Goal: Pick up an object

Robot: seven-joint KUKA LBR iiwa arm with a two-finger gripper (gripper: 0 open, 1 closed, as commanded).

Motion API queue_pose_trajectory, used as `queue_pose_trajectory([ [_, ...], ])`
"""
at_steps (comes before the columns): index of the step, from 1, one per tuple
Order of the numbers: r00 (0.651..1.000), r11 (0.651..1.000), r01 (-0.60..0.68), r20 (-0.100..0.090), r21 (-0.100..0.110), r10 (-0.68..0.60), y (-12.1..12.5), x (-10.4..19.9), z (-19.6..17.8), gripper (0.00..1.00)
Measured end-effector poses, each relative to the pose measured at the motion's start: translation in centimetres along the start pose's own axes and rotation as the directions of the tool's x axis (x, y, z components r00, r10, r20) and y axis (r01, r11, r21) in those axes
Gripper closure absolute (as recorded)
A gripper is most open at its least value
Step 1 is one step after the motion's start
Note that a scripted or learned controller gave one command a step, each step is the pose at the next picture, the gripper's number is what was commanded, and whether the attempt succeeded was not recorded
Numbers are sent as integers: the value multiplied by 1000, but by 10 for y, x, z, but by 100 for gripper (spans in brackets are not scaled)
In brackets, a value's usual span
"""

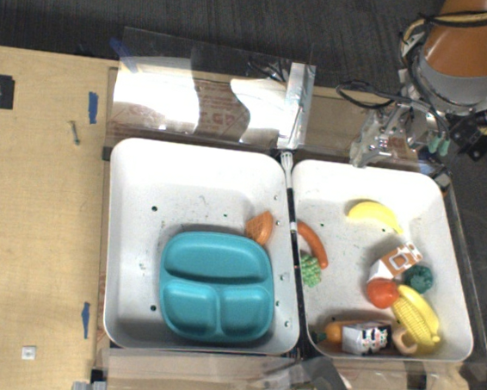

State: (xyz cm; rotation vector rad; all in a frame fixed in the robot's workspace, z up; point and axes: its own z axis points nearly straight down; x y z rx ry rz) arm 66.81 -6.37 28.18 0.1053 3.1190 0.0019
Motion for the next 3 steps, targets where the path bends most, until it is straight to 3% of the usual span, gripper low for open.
queue_pose_trajectory([
  [1, 997, 997, 72, -17, 0, -72, -14, 43, 27, 100],
  [2, 994, 994, 109, -9, 0, -109, -11, -1, -16, 100],
  [3, 998, 998, -65, -14, 3, 65, -35, 100, -20, 100],
])
